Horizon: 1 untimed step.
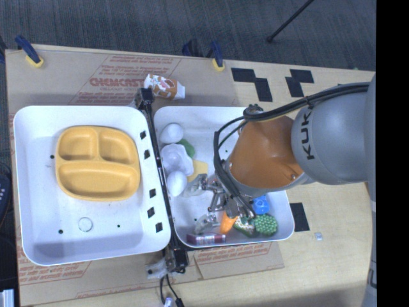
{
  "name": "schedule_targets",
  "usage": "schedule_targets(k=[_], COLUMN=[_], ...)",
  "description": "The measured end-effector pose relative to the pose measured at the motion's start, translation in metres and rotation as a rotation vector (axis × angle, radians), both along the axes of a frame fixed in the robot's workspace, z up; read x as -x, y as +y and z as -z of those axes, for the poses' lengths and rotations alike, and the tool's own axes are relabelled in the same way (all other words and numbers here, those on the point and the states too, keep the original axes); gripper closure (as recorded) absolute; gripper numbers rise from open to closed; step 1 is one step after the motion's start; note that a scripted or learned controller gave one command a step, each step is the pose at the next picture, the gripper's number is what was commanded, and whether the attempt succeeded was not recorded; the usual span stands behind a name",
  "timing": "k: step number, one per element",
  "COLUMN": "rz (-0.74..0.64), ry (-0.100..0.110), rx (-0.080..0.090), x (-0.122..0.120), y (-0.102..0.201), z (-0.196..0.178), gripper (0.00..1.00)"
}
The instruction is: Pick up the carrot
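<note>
The arm (300, 152) reached in from the right and hung low over the right bin (223, 115), its orange band covering much of that bin's middle. The claw (220, 203) sat down among the clutter near the bin's front edge, a tangle of bright metal parts. I could not tell how far apart its tips stood, nor whether anything lay between them; the metalwork blurred into the toys around it. The carrot (228, 222), a small orange piece, lay in the right bin just below and beside the claw's tip, close to touching it, with a green knobbly ball (266, 224) to its right and a blue piece (261, 204) just above that. A dark red tube (208, 238) lay along the front wall, just beside the carrot. Several white lumps (174, 162) were bunched along the bin's left wall, well clear of the work. The left bin (38, 235) held a yellow divided tray (98, 162), untouched by any of this. My reading: the approach looked done, the claw being down at the carrot, but the carrot appeared to rest on the bin floor, so the grasp itself and the lift both seemed left to do. Crowding beside the carrot looked a likely source of a miss.
</note>
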<state>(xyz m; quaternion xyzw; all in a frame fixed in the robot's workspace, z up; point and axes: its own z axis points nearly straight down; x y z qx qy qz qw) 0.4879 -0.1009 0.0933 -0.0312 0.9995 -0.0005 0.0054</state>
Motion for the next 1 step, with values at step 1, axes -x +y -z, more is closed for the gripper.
schedule_targets(k=[1], rz=[0.0], ry=[0.0], rx=[0.0], x=[0.0], y=[0.0], z=[0.0], gripper=[0.0])
